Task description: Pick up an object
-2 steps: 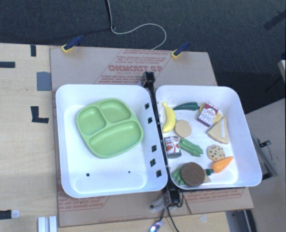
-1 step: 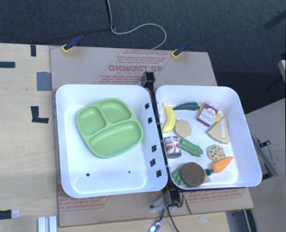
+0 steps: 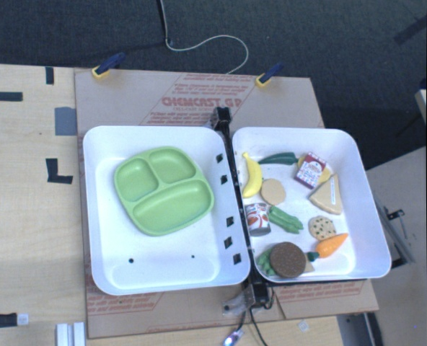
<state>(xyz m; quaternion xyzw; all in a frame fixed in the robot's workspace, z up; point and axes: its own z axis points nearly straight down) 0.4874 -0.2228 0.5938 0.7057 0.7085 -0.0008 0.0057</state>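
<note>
Pincer state: cannot tell. Banana [image 3: 252, 175], can [image 3: 257, 218], carrot [image 3: 332, 245] and cookie [image 3: 322, 227] lie in right bin [image 3: 359, 211]; tray [image 3: 164, 189] in left bin [image 3: 163, 269]. Whole pick remains.

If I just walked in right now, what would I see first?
Probably the big green divided plate, alone in the left white bin. Then the right white bin, crowded with toy food: a yellow banana by the divider, an orange carrot near the front right corner, and a brown burger patty at the front.
</note>
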